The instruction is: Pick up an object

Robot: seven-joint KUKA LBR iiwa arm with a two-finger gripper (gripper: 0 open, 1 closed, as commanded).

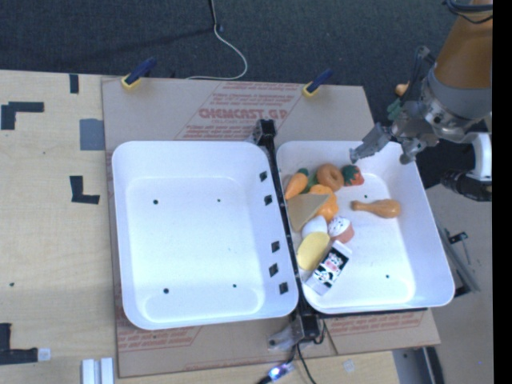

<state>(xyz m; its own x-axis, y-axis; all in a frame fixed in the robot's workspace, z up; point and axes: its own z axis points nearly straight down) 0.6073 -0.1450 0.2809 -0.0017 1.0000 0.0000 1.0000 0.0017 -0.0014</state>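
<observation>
Nearest us, at the right bin's (436, 282) left wall, we see a black-and-white card (330, 269) under a yellow lemon (313, 250). Farther in lie a tan wedge (307, 209), a drumstick (378, 208), a carrot (296, 185) and a doughnut (329, 175). Over the far edge hovers the gripper (384, 152), fingers spread, holding nothing.

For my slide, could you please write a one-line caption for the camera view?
KUKA arm's end effector above the right bin, whose left side holds toy foods including a carrot and drumstick.
</observation>
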